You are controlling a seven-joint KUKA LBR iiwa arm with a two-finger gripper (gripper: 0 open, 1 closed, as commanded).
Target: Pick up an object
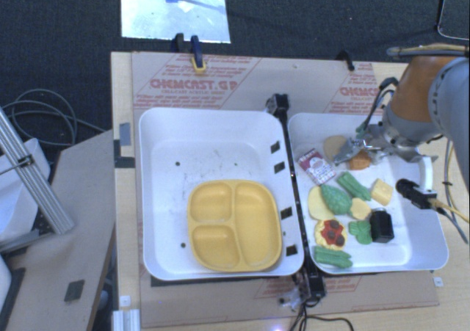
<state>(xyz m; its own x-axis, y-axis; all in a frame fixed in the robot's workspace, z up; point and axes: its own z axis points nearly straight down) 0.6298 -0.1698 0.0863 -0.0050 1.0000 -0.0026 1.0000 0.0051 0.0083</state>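
Reaching in from the right, my gripper [351,152] hangs low over the right bin [433,249], near a tan round piece [335,146] and an orange bit [360,163]. I cannot tell its state. Toy foods crowd that bin; a yellow tray [235,223] sits in the left bin [169,146].

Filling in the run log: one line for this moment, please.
gripper: low at right bin's far end | grasp: unconfirmed | toys: in right bin | yellow tray: left bin
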